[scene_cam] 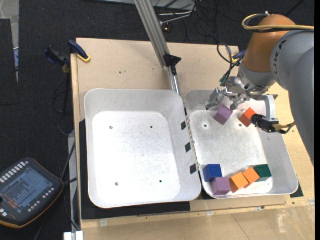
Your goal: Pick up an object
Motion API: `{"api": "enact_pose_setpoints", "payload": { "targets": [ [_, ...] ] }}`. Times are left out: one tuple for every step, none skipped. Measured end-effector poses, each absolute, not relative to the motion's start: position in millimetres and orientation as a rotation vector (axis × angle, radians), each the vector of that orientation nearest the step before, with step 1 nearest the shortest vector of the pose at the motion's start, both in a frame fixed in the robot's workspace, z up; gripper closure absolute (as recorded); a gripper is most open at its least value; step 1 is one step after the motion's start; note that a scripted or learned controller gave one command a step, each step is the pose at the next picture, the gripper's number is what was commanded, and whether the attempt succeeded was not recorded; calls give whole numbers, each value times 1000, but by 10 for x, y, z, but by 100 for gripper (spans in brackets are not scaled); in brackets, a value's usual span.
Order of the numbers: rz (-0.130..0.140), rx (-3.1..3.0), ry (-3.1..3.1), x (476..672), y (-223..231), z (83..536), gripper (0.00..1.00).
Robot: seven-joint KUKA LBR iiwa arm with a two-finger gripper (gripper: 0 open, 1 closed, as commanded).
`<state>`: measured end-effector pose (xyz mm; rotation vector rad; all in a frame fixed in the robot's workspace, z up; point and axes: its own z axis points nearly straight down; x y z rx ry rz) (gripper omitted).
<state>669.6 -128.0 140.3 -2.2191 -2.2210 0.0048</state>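
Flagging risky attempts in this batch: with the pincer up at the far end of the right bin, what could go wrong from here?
1. The purple block sits tilted just below the pincer; I cannot tell if it is gripped, so it may slip or get pushed.
2. An orange block lies close beside it and could be knocked.
3. Both sit near the right bin far wall, leaving little room.

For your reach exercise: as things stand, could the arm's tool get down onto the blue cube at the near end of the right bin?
Probably yes. The blue cube has bare bin floor above it; only the purple cube crowds its near-right corner. The tool sits over the right bin's far end.
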Motion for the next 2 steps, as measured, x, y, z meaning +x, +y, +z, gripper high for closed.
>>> {"api": "enact_pose_setpoints", "payload": {
  "targets": [
    [-2, -2226, -2223, 6707, -1289, 1147, 0],
    [-2, -2225, -2224, 6710, -1284, 1229, 100]
  ]
}}
